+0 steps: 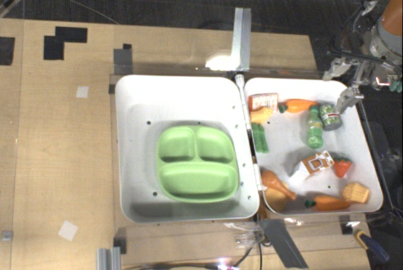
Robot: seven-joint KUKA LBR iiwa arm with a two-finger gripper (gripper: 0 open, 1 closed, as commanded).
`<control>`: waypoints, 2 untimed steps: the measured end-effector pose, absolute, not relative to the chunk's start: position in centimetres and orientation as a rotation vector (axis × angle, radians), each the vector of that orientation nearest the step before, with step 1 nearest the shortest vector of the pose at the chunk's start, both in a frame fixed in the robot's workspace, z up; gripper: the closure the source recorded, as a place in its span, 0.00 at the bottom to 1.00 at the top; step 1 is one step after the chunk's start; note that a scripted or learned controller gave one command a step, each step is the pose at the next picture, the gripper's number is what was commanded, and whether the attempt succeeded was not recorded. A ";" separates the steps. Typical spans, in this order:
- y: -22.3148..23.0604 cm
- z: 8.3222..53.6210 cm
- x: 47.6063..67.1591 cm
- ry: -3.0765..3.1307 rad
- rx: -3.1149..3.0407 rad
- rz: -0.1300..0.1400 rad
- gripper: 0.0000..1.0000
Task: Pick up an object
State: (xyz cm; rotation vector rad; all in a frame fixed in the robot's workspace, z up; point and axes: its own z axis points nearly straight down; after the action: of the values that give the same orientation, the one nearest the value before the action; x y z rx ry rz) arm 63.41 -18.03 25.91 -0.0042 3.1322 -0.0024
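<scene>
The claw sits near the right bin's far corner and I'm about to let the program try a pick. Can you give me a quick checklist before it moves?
1. Claw over the right bin: ok, at its far right corner.
2. Something between its fingers: cannot tell.
3. Nearest target: ok, a green can lies just below it.
4. Room around that can: not ok, a green bottle touches it.
5. Left bin: ok, holds a green divided tray.
6. Items inside the walls: ok.
</scene>
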 end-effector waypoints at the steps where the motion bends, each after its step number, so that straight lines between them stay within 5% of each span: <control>1: -19.4 9.2 61.1 3.126 -0.109 -0.005 0.00; 2: -15.4 9.1 53.9 3.102 -0.362 -0.008 0.00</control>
State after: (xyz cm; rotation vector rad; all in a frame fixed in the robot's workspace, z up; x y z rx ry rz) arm 53.87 -15.40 9.09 -0.3623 3.1017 -0.0085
